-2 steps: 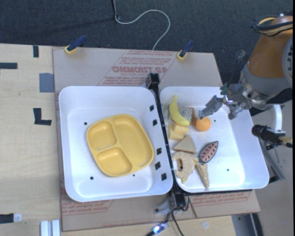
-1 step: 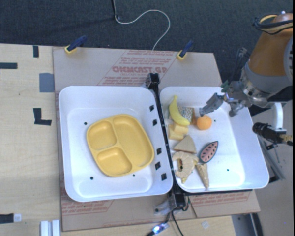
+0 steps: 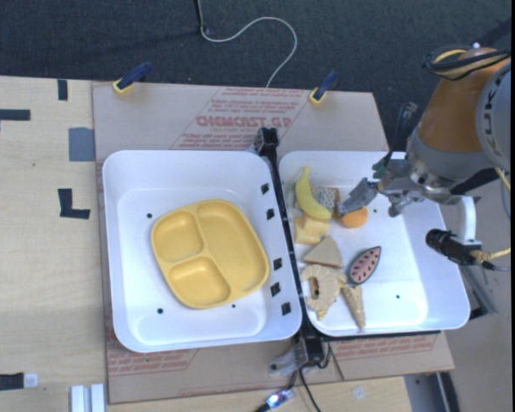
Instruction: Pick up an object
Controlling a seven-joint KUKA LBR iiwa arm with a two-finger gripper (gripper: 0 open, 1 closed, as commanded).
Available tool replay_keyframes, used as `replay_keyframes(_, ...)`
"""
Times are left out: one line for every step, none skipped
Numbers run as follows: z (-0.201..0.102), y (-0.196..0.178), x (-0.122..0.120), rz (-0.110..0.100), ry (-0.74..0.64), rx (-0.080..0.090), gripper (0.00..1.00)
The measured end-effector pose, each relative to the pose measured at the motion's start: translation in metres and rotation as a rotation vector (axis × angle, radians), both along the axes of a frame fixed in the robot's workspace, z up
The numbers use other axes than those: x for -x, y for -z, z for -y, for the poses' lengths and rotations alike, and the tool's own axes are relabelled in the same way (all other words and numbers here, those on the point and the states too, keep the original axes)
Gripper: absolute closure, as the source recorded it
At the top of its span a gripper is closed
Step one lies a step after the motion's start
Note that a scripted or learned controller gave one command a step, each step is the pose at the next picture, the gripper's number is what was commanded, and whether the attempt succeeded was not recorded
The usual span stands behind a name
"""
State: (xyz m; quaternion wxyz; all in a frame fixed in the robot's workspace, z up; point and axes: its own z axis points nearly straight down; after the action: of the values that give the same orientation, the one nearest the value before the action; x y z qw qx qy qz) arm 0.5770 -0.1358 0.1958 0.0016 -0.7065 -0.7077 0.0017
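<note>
two white bins (image 3: 124, 256), one yellow plate (image 3: 209, 252), one banana (image 3: 308, 196), one orange (image 3: 354, 218).

Both bins (image 3: 129, 316) look like smooth white plastic w/ a soft sheen. The yellow tray (image 3: 209, 252), well left of the gripper (image 3: 367, 197), is glossy molded plastic. Banana (image 3: 307, 197) and orange ball (image 3: 354, 218), just beside the gripper, read as smooth, slightly shiny plastic. The tan pieces (image 3: 319, 288) below it look matt, rougher, maybe foam or rubber; too small to tell. Gripper is dull grey metal. Cardboard (image 3: 232, 123) under the bins is matt brown w/ red print. Carpet (image 3: 86, 24) beyond is dark, coarse cloth.
</note>
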Motion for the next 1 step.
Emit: replay_keyframes(0.0043, 0.0451, 0.0009, -0.001, 0.000, 0.000, 0.00)
